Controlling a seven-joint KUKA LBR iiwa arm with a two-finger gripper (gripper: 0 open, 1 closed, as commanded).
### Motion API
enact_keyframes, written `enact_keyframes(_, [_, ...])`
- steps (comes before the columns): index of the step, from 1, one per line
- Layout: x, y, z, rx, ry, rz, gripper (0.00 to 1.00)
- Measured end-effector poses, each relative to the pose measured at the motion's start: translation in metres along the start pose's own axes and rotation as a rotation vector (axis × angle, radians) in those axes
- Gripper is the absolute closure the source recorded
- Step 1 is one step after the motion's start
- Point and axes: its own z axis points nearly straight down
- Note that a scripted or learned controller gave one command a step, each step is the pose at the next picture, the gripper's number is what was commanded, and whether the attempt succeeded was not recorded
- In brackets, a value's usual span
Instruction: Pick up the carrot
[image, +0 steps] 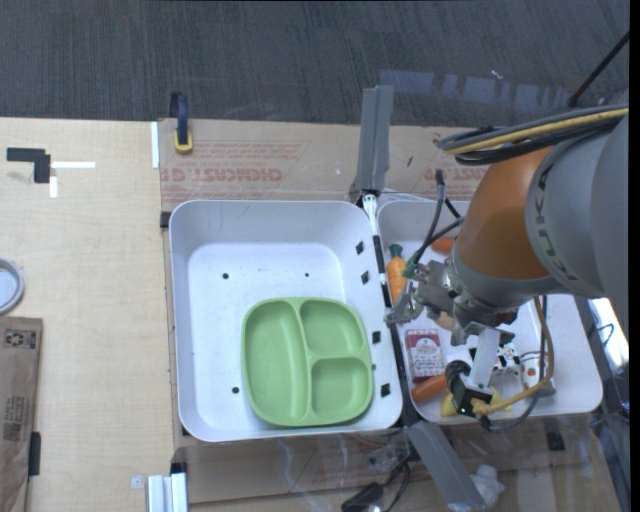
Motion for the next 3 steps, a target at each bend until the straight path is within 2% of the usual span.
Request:
enact_keyframes(1, [-0.03, 0.035, 0.0, -0.001, -0.001, 0.102, 0.0])
enact_keyframes(2, [-0.105, 0.025, 0.038, 0.001, 0.001, 0.283, 0.0])
enact_keyframes(3, [-0.052, 0.008, 0.0, -0.002, 0.001, 0.291, 0.0])
